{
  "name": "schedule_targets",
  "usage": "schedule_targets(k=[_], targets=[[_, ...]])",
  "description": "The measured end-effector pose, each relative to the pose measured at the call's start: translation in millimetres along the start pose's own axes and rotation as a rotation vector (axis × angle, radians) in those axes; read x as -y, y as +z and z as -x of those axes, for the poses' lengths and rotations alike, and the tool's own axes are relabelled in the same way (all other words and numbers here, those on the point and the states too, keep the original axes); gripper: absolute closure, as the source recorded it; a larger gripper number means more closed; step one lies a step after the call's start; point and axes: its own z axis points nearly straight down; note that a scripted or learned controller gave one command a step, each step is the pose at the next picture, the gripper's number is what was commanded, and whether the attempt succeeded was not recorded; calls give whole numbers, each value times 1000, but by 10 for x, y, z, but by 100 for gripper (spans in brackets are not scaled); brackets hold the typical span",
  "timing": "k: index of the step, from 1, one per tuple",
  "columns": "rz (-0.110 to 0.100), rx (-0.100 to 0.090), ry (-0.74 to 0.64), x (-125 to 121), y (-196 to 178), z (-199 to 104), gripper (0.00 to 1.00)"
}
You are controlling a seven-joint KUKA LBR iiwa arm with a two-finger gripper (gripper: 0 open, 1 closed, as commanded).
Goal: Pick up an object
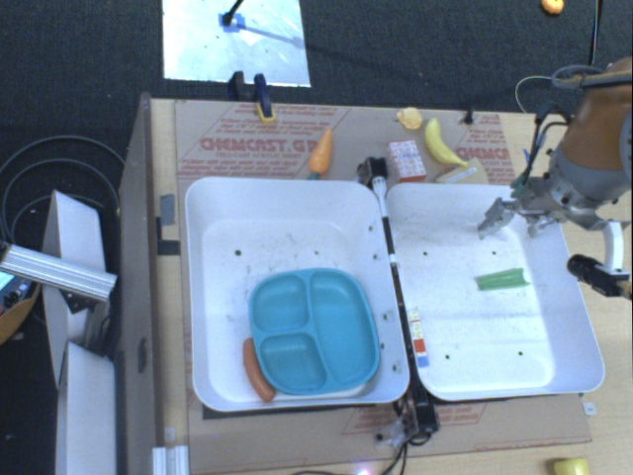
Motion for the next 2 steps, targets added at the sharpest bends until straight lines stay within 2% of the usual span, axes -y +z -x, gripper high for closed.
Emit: schedule_targets(k=[1, 2], targets=[[-3, 2, 8, 519, 748, -18, 0], [7, 5, 3, 32, -83, 261, 0]])
